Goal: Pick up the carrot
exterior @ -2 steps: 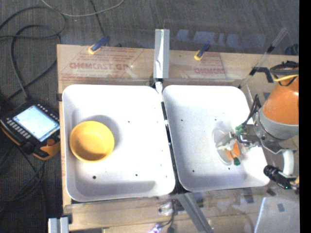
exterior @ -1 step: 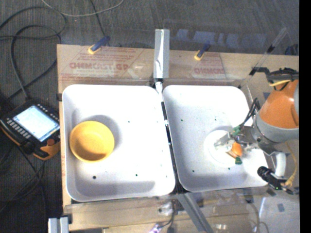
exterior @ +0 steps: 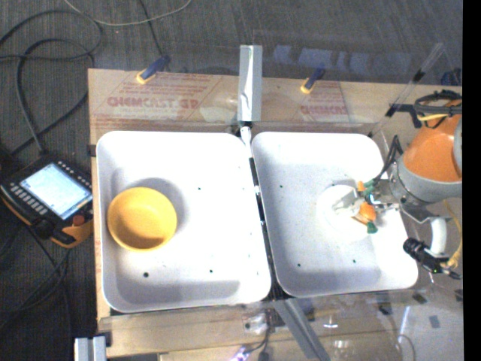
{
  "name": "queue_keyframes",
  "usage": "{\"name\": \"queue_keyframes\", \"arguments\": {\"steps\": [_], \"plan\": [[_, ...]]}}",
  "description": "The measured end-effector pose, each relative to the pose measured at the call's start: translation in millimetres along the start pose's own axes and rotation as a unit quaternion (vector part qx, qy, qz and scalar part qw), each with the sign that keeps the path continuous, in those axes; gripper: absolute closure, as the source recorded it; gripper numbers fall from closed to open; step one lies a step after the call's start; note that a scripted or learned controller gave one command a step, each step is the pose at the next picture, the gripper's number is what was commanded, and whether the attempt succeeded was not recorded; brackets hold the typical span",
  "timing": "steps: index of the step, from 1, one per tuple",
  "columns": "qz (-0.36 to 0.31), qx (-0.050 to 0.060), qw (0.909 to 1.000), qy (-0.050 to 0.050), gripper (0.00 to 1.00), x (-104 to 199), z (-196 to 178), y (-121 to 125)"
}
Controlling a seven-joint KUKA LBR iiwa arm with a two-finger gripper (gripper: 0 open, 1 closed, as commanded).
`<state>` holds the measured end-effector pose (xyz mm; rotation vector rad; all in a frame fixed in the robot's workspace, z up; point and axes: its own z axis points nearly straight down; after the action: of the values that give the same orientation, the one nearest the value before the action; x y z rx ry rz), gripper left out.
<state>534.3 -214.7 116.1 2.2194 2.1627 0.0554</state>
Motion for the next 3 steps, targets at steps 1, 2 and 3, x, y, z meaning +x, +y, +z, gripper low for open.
{"name": "queue_keyframes", "arguments": {"steps": [1, 2, 3], "plan": [[0.089, 0.001, 0.996, 0.002, 0.0, 6, 3, 38], [-0.02, 0.002, 0.9998, 0.0, 0.0, 1, 4, 65], [-0.072, 0.011, 0.9974, 0.003, 0.0, -2, 6, 93]]}}
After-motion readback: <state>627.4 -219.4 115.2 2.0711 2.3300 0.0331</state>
